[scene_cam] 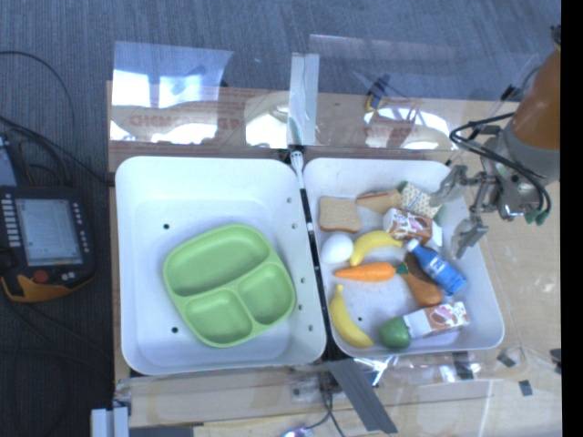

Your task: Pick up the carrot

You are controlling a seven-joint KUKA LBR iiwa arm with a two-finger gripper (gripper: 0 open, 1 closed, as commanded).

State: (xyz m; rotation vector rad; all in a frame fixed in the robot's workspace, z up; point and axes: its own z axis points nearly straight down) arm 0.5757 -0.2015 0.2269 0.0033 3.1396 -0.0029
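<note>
Carrot [365, 272]: laid in the right bin [487, 330], centre.
Gripper [458, 209]: held open over the bin's right edge, nothing gripped.

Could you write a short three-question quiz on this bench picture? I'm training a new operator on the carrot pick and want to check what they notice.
1. True or false: the carrot lies in the same bin as the green plate.
2. Which touches the carrot's upper side? A) the white egg B) a banana C) the blue bottle
3. Fill in: the gripper hangs over the right bin's ____ side, apart from the carrot.

Key
1. False: the carrot is in the right bin, the plate in the left bin.
2. B
3. right
</note>
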